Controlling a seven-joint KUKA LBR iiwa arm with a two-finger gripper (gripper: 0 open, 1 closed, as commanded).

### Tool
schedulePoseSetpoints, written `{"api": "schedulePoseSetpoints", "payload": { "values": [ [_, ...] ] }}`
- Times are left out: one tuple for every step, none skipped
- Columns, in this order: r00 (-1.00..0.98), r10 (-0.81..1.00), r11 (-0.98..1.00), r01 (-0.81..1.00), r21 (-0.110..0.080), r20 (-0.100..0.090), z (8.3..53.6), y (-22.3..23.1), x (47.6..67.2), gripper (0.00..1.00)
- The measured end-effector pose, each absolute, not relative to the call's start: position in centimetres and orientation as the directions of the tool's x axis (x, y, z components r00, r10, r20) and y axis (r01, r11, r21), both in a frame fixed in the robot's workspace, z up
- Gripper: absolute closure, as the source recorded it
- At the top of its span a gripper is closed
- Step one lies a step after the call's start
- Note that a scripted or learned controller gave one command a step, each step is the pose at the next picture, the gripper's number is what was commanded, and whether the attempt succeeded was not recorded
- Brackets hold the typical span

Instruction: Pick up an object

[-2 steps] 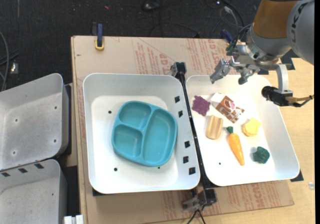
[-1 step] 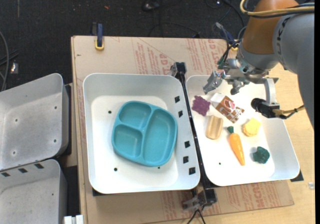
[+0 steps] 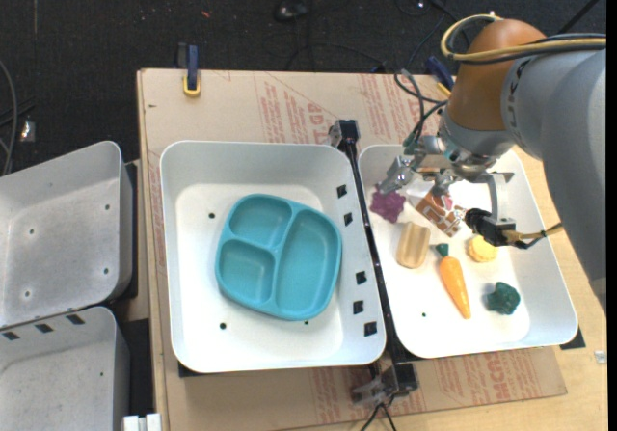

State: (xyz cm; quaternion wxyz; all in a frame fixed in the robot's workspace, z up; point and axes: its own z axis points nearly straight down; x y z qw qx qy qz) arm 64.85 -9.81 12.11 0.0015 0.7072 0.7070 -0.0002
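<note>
Over the right bin, toward its 12 o'clock end, the gripper hangs low among the clutter. Cannot tell from this view how far apart it stands, or whether anything is gripped; metal linkages and cables hide the tips. It sits just above a small brown-and-white printed box and just at 2 o'clock of a purple toy piece.

Other pickable things in the same bin: tan wooden cylinder near the bin's 9 o'clock wall, just below the purple piece. Orange carrot with green top, at 4 o'clock of the cylinder, lying lengthwise. Yellow lump at 3 o'clock of the box, touching a black part of the tool. Dark green broccoli-like toy at 4 o'clock of the carrot, apart from it.

Open room: the 6 o'clock strip of the right bin is bare floor; things crowd the upper half. Divider with black clips runs between bins.

Left bin holds a teal divided plate, centred, bare floor all round it.

Arm comes in from 3 o'clock, grey link slanting down, orange band above the wrist, wrist pointing down-left into the bin.
</note>
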Motion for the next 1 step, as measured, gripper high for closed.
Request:
{"api": "schedulePoseSetpoints", "payload": {
  "values": [
    [0.000,1.000,0.000,1.000,0.019,-0.004,11.69,-9.90,65.38,0.00]
  ]
}}
